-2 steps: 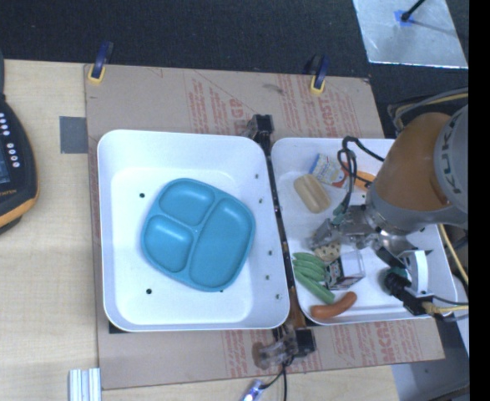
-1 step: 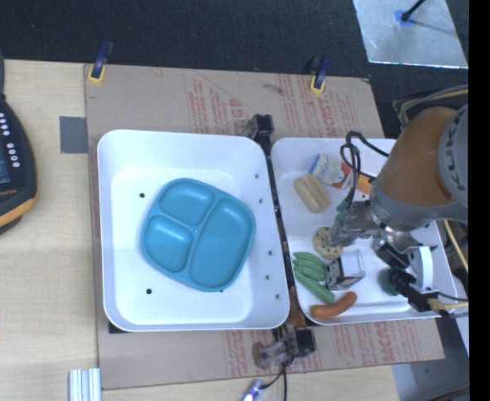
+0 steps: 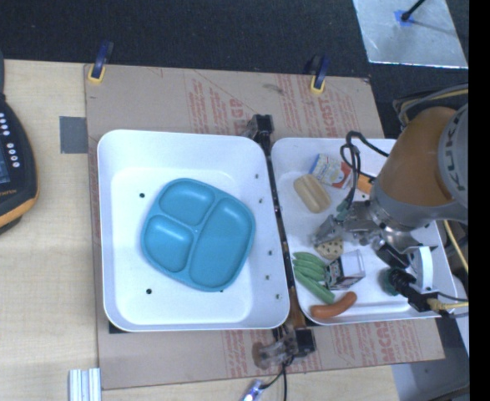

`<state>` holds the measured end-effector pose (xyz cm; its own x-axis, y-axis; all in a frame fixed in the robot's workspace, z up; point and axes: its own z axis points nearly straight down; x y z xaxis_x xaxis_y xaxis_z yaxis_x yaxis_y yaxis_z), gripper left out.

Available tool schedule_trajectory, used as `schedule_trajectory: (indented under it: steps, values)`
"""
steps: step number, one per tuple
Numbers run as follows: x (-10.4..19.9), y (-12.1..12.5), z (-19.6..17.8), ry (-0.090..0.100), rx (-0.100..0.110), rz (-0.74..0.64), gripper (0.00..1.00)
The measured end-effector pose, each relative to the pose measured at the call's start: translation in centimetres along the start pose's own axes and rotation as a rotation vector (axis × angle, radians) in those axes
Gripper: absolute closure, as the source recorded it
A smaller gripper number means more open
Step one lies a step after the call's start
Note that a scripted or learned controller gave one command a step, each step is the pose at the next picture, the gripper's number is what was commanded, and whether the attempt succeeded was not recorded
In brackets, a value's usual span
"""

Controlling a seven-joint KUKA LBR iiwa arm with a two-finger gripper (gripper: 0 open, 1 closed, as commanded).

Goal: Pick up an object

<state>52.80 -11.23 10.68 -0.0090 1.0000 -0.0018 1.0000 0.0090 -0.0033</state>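
Gripper (image 3: pixel 338 234) low in the crowded right bin (image 3: pixel 288 174), with no object visibly between its fingers.

The arm (image 3: pixel 420 170) reaches in from the right and the gripper sits among the clutter; I cannot tell whether the jaws are spread or pressed together, since the wrist hides them; candidate objects all lie in the right bin: a bread roll (image 3: pixel 311 193) near the top, a small spotted die (image 3: pixel 330 249) just beside the gripper, green bean pods (image 3: pixel 311 274) and a sausage (image 3: pixel 333 307) toward the front; the left bin (image 3: pixel 119 299) holds 1 blue divided plate (image 3: pixel 199 233); the risk is that the items are packed so close that the fingers could land on 2 at once, shove the die aside, or close on nothing.
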Motion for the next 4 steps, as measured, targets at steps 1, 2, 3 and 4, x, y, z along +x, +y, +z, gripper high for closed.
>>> schedule_trajectory:
  steps: [1, 2, 3, 4]
  values:
    - [-0.1, 0.1, -1.0, -0.002, 0.0, -0.003, 1.0]
    - [-0.1, 0.0, -1.0, -0.002, 0.0, -0.003, 0.0]
    - [0.5, 0.6, 1.6, 0.002, 0.003, 0.003, 0.0]
    - [0.4, 0.7, 0.3, 0.0, 0.002, 0.001, 1.0]
